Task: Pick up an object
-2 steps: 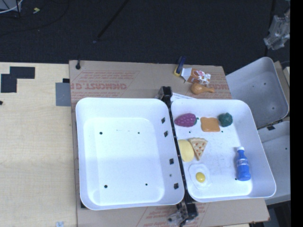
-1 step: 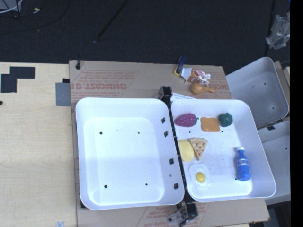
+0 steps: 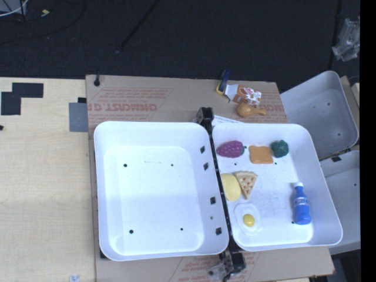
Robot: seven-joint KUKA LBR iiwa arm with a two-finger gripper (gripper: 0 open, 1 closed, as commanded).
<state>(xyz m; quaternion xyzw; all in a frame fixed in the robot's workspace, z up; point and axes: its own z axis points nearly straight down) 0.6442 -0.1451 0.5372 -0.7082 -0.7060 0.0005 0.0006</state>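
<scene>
**Choosing a target before any reach**

Nothing is grasped yet; the pick is at its start. The right bin (image 3: 324,188) holds the candidates: a blue bottle (image 3: 301,204) lying alone near its right wall, a toy fried egg (image 3: 248,220), and a pizza slice (image 3: 247,183). The bottle looks easiest, calling for a descent from above across its width.
</scene>
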